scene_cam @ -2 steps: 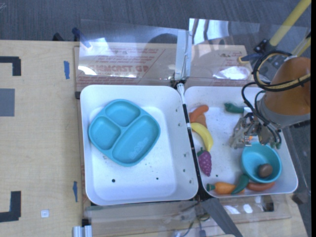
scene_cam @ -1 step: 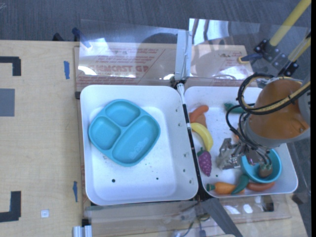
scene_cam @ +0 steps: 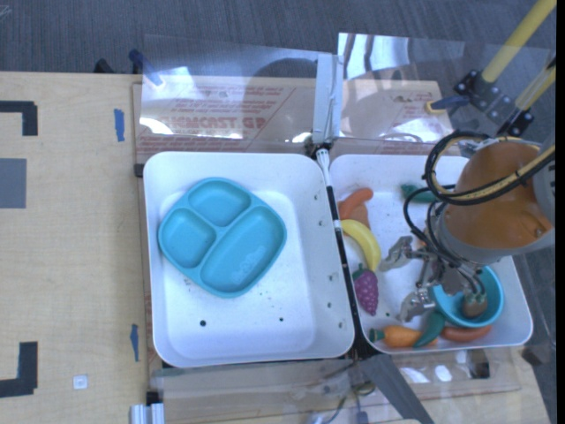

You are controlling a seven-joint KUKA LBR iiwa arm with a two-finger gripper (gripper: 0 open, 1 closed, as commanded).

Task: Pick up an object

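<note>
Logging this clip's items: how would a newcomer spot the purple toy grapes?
Look in the right bin, along its left wall. Just below the yellow banana lies the bunch of grapes. It is the sole purple thing there, bumpy, with a green top.

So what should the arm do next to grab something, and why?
Probably lower a little toward the blue bowl or shift to a freer item. The end effector hovers in the right bin beside the bowl, with nothing visibly between its fingers; the banana and purple grapes lie to its left.
</note>
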